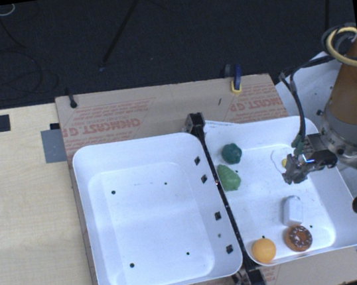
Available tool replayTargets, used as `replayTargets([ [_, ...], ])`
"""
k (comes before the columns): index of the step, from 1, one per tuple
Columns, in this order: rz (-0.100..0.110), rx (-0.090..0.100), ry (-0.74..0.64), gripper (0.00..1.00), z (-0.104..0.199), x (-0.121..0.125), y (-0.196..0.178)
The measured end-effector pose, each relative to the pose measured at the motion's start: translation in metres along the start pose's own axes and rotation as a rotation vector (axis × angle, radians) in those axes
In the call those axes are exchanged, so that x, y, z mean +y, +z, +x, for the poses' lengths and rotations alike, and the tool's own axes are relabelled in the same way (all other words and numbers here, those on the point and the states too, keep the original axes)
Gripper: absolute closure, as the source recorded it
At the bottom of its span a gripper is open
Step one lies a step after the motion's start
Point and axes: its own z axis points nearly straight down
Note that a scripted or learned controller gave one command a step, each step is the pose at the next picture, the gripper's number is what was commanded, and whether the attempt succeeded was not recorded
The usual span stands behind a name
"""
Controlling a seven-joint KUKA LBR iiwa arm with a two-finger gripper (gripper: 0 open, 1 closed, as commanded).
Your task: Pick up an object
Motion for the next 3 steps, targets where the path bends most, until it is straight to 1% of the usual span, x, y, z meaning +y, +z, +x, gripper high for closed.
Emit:
replayTargets([
  [1,0.009,0.000,0.005,0.00,-0.002,-0.001,0.005],
  [2,0.020,0.001,0.006,0.00,-0.008,0.025,0.129],
  [3,-0.003,-0.006,0.011,0.00,-0.079,0.026,0.006],
])
